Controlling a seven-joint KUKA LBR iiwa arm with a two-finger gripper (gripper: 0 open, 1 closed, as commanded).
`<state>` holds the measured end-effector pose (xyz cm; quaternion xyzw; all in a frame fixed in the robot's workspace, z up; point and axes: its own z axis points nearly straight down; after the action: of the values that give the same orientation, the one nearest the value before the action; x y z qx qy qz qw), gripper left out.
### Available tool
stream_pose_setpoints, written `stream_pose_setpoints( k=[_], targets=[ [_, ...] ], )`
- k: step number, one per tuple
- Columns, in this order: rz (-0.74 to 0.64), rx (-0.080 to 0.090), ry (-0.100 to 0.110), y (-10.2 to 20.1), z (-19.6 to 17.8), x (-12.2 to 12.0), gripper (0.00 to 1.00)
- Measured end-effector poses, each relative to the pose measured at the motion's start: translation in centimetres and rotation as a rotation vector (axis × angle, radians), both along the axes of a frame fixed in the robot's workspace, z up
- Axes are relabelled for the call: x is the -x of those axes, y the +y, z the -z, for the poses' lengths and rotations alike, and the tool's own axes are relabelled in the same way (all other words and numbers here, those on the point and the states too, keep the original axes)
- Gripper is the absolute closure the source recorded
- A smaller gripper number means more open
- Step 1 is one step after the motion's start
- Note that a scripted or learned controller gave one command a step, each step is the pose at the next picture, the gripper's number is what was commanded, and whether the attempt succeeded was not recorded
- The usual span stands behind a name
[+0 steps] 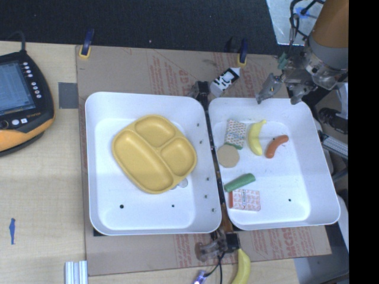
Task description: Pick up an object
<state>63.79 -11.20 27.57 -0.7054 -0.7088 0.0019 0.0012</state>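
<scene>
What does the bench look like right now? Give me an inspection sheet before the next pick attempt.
Surface: cardboard sheet under two white bins, left bin and right bin.
Job's things: in the right bin, banana, sausage, green pod, round biscuit, two packets.
Clutter: yellow divided plate in the left bin; second banana at the front edge.
Grippers: pincer open, above the right bin's far rim, holding nothing.
Cables: blue wiring on the arm.
Surroundings: teach pendant at left.
</scene>
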Motion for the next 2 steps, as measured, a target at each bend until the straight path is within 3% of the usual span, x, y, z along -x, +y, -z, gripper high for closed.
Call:
stream_pose_setpoints(
  k=[1,2],
  targets=[
    [0.000,0.001,0.003,-5.1,11.7,0.3,0.00],
    [-0.001,0.001,-0.001,-4.6,18.4,3.4,0.00]
  ],
)
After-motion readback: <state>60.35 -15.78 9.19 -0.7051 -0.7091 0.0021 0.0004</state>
